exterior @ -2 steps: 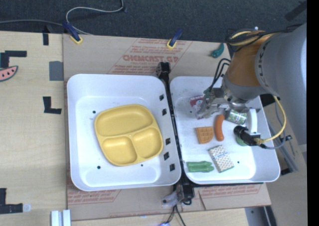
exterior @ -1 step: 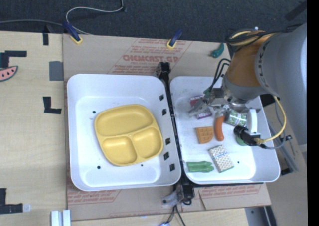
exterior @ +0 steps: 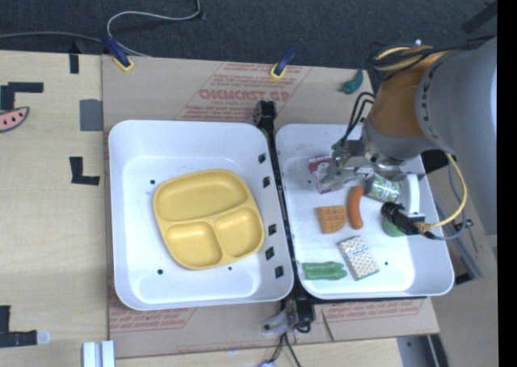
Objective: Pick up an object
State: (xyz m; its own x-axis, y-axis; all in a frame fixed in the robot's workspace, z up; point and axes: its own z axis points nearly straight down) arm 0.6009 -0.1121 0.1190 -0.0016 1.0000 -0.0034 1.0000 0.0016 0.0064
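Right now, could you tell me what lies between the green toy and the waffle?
In the camera view, bare white bin floor separates the green toy from the waffle.

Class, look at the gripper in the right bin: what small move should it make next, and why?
Probably lower a little and close. The gripper sits at the right bin's upper left, over a small red-and-white item, with nothing visibly held yet; the sausage and waffle lie nearer the camera.

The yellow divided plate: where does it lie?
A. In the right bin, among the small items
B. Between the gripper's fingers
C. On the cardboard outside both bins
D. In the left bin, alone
D: the yellow divided plate rests flat on the floor of the left bin, while the small items such as the orange carrot sit in the right bin.
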